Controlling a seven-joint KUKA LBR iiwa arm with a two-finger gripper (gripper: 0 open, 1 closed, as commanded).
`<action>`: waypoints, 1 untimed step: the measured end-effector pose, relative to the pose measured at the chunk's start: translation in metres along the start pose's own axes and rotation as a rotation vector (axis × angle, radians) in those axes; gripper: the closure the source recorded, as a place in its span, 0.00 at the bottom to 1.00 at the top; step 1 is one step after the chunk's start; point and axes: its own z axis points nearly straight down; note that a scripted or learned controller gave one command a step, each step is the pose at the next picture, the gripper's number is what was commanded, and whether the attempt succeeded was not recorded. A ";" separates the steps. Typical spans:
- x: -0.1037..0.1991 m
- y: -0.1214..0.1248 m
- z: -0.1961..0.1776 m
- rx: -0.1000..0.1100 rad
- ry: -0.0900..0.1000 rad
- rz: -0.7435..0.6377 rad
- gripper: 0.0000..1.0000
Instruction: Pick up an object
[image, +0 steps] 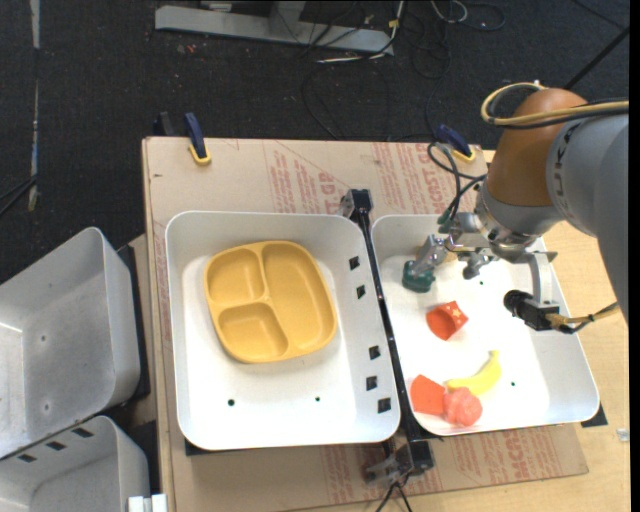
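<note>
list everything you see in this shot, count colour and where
shallow white plastic bins: two, white, side by side on the bench
yellow divided plastic plate: one, yellow, left bin
small dark green object: one, green, right bin, far left part, at the claw
small red block: one, red, middle of right bin
yellow toy banana: one, yellow, right bin, near side
orange-red wedge: one, right bin, near edge
pink lumpy object: one, beside the wedge
claw: one, grey, over right bin
</note>
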 end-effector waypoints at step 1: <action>0.001 -0.001 0.054 -0.002 0.000 0.000 0.00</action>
